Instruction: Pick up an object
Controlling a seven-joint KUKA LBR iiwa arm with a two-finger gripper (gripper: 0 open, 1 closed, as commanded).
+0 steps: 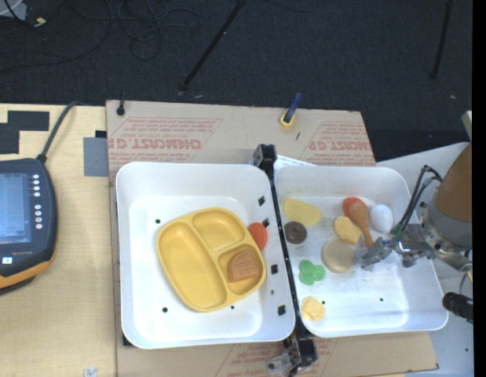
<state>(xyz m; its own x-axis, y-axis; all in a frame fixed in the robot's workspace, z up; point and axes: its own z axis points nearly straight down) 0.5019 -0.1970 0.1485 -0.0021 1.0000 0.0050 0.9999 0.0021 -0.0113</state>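
Observation:
My gripper [374,255] reaches in from the right, low over the right bin [400,312]. It sits just right of a tan round piece [335,257] and below a yellow chunk [346,228]. An orange-headed wooden spoon [356,213] and a white egg [381,214] lie just behind it. Further left in the same bin are a pale yellow piece [302,210], a brown disc [294,232], a green piece [311,272] and a small yellow piece [313,309]. Nothing shows held in the gripper.
The left bin [140,210] holds a yellow divided plate [199,261] with a brown biscuit [243,265] in one compartment, and a red-orange piece [259,234] at its right rim. A black divider [278,242] separates the bins. A tablet [15,210] lies far left.

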